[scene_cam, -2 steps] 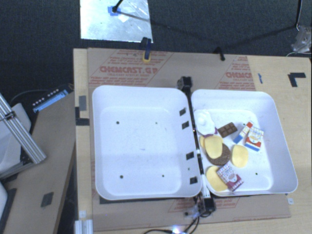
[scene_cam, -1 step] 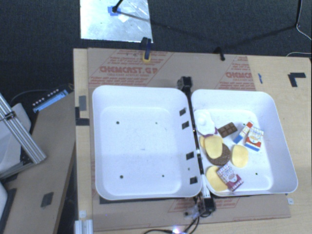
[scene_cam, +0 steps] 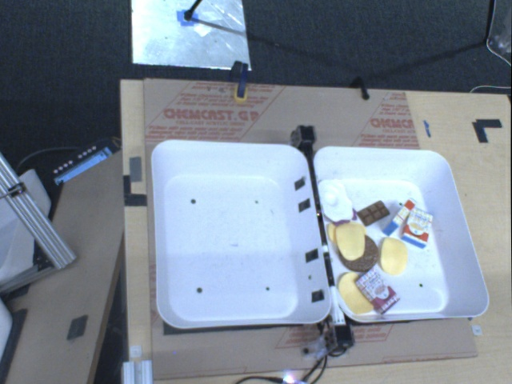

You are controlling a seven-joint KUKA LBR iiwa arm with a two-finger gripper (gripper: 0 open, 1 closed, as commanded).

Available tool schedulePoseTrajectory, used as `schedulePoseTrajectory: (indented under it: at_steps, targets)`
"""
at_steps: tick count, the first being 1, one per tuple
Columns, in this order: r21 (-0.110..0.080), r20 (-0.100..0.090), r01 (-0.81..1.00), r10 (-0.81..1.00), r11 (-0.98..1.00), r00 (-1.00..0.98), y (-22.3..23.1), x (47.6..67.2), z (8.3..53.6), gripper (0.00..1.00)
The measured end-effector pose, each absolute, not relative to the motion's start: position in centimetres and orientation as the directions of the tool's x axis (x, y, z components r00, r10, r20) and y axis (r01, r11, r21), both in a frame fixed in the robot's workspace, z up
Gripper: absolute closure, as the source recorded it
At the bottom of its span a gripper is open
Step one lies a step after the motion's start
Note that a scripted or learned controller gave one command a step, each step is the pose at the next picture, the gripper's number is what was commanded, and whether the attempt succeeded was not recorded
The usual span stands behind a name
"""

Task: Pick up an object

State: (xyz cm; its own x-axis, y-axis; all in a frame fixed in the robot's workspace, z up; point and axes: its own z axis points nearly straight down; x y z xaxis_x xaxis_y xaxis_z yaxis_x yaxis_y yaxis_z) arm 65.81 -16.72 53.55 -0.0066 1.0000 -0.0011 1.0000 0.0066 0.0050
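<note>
**A:** What's on the desk (scene_cam: 448,114)?

**B:** Two shallow white bins side by side on a cardboard sheet. The left bin (scene_cam: 232,238) has nothing lying in it. The right bin (scene_cam: 444,214) holds a small cluster of items toward its left half.

**A:** Which items?

**B:** A white lump (scene_cam: 334,201) near the divider, a brown chocolate-like bar (scene_cam: 373,212) beside it, a red and white carton (scene_cam: 416,226), and a small blue piece (scene_cam: 391,224) touching that carton. Below them lie three yellow discs (scene_cam: 393,255), one resting on a brown round cookie (scene_cam: 364,256), and a dark red patterned packet (scene_cam: 377,290) at the front.

**A:** And the jaws?

**B:** I cannot tell their state.

**A:** So how far along?

**B:** I'd judge the pick hasn't begun: every item lies flat in the right bin, nothing lifted. Choosing, reaching, gripping and raising one all remain.
</note>
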Motion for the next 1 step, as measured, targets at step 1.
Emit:
schedulePoseTrajectory:
  at_steps: [1]
  targets:
    - [0.005,-0.001,1.000,1.000,0.006,-0.006,-14.49,66.89,53.57,1.00]
